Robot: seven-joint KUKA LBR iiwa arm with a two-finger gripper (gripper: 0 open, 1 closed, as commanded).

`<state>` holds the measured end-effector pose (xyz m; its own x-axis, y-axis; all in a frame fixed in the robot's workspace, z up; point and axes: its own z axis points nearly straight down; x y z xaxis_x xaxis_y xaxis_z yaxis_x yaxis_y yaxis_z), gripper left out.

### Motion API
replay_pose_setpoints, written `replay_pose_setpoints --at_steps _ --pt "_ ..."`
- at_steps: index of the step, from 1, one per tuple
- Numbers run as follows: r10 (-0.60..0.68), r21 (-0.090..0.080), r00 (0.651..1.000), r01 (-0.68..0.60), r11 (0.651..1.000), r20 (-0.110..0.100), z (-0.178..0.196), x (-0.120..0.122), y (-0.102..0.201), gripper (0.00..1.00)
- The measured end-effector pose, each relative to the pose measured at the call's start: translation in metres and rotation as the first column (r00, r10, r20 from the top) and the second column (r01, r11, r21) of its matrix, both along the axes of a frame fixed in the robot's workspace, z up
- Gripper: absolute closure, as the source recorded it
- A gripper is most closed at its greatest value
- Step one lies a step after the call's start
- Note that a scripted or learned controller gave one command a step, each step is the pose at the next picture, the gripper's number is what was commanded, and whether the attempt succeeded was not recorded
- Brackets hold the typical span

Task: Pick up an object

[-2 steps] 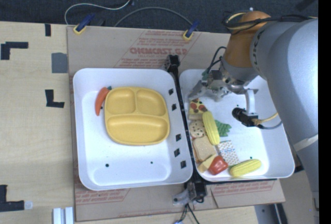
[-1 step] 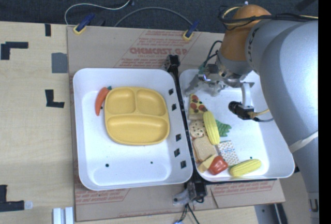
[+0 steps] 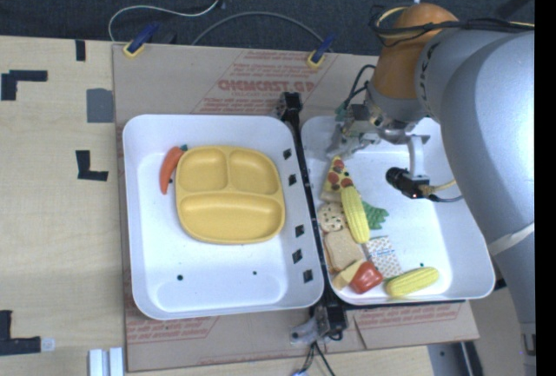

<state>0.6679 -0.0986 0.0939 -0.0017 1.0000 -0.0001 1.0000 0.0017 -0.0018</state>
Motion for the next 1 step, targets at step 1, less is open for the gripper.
replay_pose_setpoints --at_steps 1 --pt "0.003 0.002 1.0 -0.003 1.0 0.006 0.0964 -0.0461 0.0441 1.0"
